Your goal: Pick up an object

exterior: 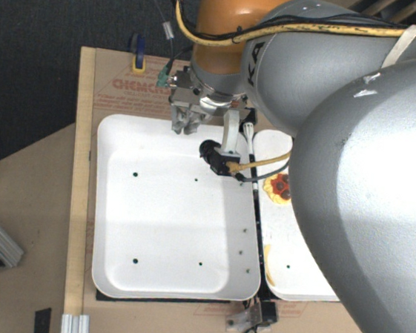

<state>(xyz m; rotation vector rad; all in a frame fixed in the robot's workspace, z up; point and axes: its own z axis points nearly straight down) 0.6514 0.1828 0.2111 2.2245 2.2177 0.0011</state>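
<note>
The gripper point(185, 126) hangs over the left bin's point(116, 189) upper edge, its jaws nearly together, holding nothing. A red and yellow object point(278, 186) lies in the right bin point(296, 280), mid-frame.

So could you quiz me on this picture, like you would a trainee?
1. True or false: the gripper is at the far rim of the left bin.
2. The red and yellow object lies in: A) the left bin, B) the right bin, C) the cardboard outside the bins.
3. Fill in: the band above the arm's wrist is coloured ____.

Key: 1 true; 2 B; 3 orange.
</note>
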